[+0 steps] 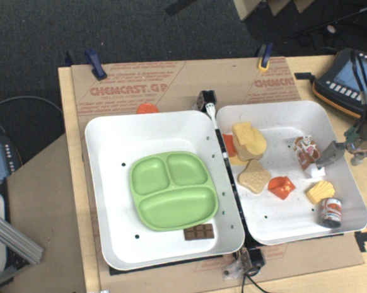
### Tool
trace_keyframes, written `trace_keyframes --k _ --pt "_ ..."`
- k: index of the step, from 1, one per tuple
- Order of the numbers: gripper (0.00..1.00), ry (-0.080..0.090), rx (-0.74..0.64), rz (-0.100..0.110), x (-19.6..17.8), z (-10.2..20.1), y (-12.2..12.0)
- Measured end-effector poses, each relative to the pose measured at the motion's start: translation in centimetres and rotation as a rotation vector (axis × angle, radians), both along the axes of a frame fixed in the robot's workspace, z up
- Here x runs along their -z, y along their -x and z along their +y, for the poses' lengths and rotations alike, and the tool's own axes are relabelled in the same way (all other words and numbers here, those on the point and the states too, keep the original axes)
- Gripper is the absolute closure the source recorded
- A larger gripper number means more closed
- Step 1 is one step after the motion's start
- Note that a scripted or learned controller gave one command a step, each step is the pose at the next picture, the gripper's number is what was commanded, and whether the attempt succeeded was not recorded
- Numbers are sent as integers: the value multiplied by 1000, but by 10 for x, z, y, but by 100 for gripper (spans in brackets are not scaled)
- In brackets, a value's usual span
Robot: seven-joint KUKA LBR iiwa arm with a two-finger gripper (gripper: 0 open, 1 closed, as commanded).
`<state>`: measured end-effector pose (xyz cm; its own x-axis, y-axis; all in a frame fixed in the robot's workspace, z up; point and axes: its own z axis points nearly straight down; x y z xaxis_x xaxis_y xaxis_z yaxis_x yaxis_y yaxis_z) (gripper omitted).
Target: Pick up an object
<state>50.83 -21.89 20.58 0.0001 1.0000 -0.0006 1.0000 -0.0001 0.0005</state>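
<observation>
The right bin (291, 229) holds several toy foods. A yellow stacked bread piece (249, 139) and a tan toast slice (254, 177) lie at its left. A red wedge (281, 187) sits mid-bin, with a yellow ridged piece (320, 191) and a small can (331, 212) at the lower right. A brown-and-white item (305, 151) and a small white block (315, 171) lie near the right wall. My gripper (345, 151) hangs low over the bin's right rim, just right of the brown-and-white item, and I see nothing in it.
The left bin (104, 180) carries a green divided plate (173, 189) and a chocolate bar (198, 232) at its front. A black divider (226, 164) runs between the bins. A control pendant (349, 85) sits at the far right, and an orange piece (146, 108) lies behind the left bin.
</observation>
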Motion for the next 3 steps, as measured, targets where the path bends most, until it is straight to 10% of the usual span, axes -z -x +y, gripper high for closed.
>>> trace_keyframes --k 1,2,3 --pt "0 -4 -8 3 37 59 -44" --pt "0 -3 0 7 125 84 0" --pt "100 1 1 -3 111 82 -3"
